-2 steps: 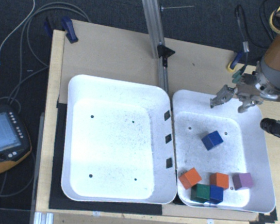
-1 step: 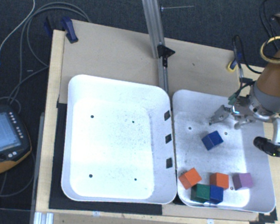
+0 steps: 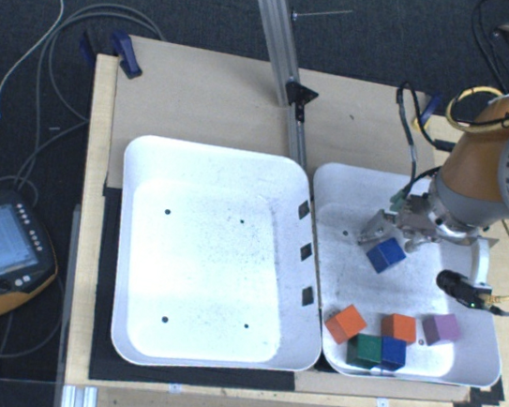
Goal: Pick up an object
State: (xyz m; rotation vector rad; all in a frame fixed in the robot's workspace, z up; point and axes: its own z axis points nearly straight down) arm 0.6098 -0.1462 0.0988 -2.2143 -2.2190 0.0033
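White bins (image 3: 212,168) (finely black-speckled), blue cube (image 3: 385,256) by the grey gripper (image 3: 384,234); orange (image 3: 345,322), green (image 3: 366,349), blue (image 3: 392,352), orange-red (image 3: 399,328) and purple (image 3: 444,328) blocks.

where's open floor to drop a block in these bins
The left bin offers bare floor wall to wall. In the right bin, blocks crowd the near edge: orange block, green block, purple block.

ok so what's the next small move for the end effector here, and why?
Probably a short, slow lift straight up. The end effector sits in the right bin with the blue cube right at its tip, apart from the other blocks along the near wall. Whether the cube is actually gripped can't be told, so a small lift would test it.
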